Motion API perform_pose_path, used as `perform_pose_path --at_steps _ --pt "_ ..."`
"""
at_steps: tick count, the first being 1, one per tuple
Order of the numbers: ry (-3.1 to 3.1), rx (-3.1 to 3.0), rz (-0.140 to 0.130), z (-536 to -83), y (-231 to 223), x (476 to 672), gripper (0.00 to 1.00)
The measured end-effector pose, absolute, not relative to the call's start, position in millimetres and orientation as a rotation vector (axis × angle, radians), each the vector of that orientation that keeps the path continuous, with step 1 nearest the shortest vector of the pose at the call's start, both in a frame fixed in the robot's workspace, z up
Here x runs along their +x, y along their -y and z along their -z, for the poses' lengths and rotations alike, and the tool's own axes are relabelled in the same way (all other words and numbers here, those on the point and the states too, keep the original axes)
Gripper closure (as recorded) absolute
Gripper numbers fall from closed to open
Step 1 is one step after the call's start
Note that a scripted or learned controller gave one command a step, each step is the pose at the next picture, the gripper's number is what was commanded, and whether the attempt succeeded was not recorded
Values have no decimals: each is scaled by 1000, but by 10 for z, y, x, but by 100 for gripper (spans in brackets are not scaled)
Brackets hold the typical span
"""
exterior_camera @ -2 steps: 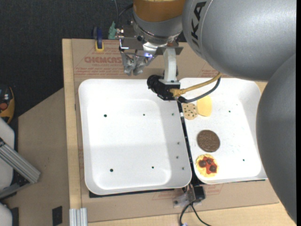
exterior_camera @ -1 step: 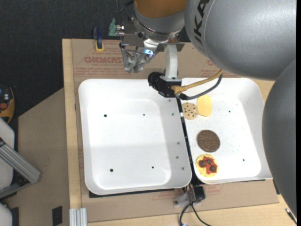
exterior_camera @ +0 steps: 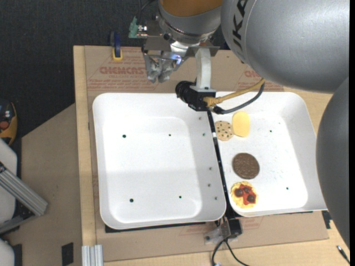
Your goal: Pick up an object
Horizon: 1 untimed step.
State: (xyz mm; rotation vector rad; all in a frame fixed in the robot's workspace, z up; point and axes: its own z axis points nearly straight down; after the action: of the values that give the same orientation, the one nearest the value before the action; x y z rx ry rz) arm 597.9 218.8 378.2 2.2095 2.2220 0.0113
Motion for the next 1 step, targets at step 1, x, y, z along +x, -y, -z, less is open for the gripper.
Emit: perform_pose_path --at_steps 1 --pt "-2222 2207 -14 -3885 -2195 5981 100"
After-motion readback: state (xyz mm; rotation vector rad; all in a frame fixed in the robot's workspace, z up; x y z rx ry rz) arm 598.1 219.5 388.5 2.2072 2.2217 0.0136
